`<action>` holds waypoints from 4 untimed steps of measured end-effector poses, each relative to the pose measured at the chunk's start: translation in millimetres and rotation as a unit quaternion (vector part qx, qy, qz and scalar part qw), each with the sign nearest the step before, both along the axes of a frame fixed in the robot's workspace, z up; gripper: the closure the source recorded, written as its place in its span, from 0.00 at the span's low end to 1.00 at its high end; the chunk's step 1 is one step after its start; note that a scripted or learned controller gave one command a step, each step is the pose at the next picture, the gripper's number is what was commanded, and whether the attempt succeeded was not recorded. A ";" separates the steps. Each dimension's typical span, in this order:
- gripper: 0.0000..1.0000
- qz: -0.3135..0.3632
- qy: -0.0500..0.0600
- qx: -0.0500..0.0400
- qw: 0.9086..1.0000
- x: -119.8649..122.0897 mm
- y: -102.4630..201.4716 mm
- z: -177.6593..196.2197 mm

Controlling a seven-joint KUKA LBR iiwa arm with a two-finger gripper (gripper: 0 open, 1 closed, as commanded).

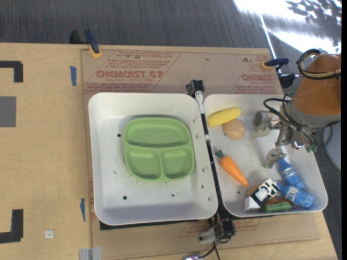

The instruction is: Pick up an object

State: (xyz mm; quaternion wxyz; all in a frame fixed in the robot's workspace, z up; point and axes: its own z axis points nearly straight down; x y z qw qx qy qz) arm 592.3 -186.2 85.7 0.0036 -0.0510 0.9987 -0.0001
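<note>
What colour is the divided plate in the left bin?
Light green, seen clearly in the camera view: the divided plate lies in the left bin.

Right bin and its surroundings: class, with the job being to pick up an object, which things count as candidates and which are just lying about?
Belonging to the job:
gripper
yellow banana
tan ball
carrot
blue bottle
black-and-white carton

Lying about:
green divided plate
left bin
cardboard sheet

A divided plate lies in the left bin; a carrot in the right bin.
</note>
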 end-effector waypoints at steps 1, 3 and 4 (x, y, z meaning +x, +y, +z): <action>0.00 0.165 0.001 -0.001 0.986 -48.8 4.5 0.4; 0.00 0.334 0.000 -0.001 0.943 2.7 70.5 38.9; 0.00 0.245 -0.001 -0.002 0.969 -56.2 90.3 1.2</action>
